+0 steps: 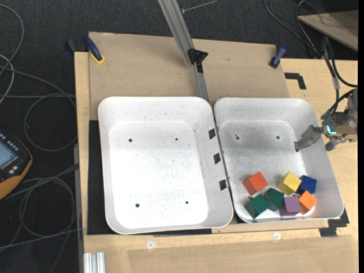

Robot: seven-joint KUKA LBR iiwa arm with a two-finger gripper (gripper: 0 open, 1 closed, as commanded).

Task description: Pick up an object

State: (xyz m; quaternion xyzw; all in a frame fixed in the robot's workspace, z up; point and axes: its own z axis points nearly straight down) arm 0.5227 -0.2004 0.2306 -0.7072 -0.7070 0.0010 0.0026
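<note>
Several small blocks lie clustered in the near right corner of the right bin (250, 115): an orange block (256, 182), a yellow block (290, 182), a blue block (307, 183), a second orange block (307, 200), a purple block (291, 205) and two green blocks (274, 198). My gripper (312, 147) hangs at the right bin's right rim, behind and above the blocks. Its fingers are spread open with nothing between them.
The left bin (153, 164) sits beside the right one, with black clips along the shared rim. A slanted metal bar (182, 33) rises from the bench behind the bins. Blue clamps hold the board's far corners. Cables lie on the floor at left.
</note>
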